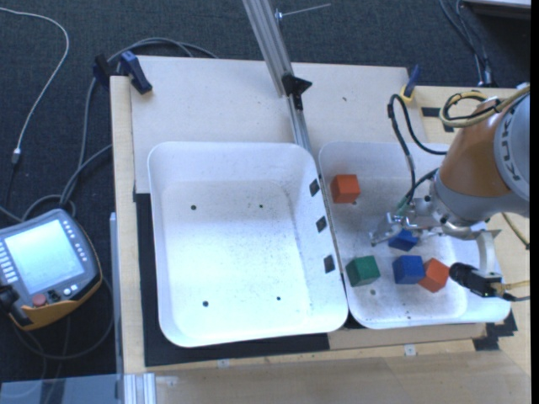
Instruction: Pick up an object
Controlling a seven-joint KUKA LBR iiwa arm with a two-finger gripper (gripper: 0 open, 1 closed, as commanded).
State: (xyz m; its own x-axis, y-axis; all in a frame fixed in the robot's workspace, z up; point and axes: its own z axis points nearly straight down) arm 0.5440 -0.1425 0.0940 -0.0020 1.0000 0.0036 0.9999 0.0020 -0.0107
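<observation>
hovering pincer (396, 225) over blue block (404, 241)

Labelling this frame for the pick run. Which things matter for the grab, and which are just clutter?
Job:
gripper
blue block under it
second blue block
green block
orange block at the back
orange block at the front
right bin

Clutter:
left bin
handheld screen unit
blue clamp
metal pole

Cam view, 1 fixed unit: mounted above bench (210, 99), looks down at a slant. Covers both white bins, left bin (168, 175) and right bin (370, 154), plus surrounding dark floor (67, 7). Mid range; arm (480, 162) enters frame from right.
</observation>
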